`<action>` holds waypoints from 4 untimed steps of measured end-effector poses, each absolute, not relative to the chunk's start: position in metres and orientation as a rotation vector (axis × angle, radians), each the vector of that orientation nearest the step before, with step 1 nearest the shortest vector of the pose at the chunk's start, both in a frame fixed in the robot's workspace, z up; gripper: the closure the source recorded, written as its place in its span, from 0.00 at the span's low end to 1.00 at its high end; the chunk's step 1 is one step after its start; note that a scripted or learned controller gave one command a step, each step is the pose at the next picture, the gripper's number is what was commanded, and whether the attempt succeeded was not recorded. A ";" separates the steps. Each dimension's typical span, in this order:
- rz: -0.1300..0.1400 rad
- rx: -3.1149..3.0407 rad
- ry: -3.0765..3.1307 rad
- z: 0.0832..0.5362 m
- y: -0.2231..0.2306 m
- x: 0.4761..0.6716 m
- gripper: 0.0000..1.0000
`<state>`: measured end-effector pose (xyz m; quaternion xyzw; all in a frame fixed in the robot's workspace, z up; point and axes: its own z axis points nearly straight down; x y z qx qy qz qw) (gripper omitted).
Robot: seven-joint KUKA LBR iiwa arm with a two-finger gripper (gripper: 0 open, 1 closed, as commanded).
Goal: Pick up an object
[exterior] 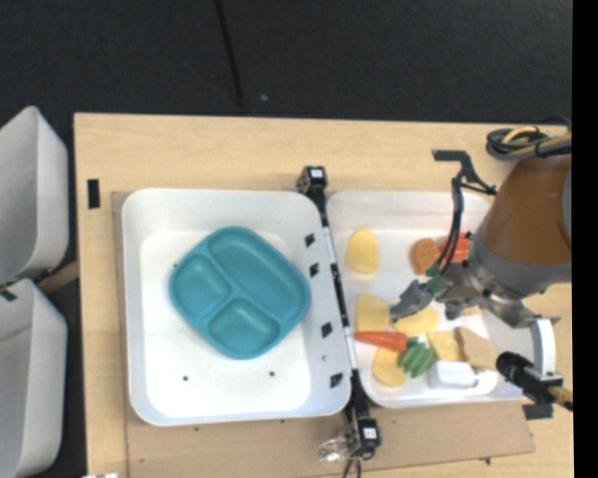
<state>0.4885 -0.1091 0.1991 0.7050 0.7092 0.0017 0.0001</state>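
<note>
One gripper [422,297] is hanging low over the right bin [399,207], its dark fingers pointing toward the bin's middle; whether they are spread or pressed together cannot be told. Directly beneath the fingertips, a pale yellow piece [417,322] is lying, with another yellow piece [372,313] just to its left. An orange carrot-like item [381,340] and a green item [415,358] are lying nearer the front wall. A yellow oval [362,251] is sitting well apart toward the back. In the left bin [140,267], a teal divided tray [239,291] is resting.
</note>
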 end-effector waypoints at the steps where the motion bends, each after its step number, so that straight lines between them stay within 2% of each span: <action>1: 0.003 2.214 2.229 0.201 -0.059 0.490 0.00; 2: 0.004 2.219 2.219 0.211 -0.063 0.492 1.00; 3: 0.017 2.204 2.228 0.311 0.005 0.492 1.00; 4: 0.002 2.211 2.232 0.315 0.069 0.490 1.00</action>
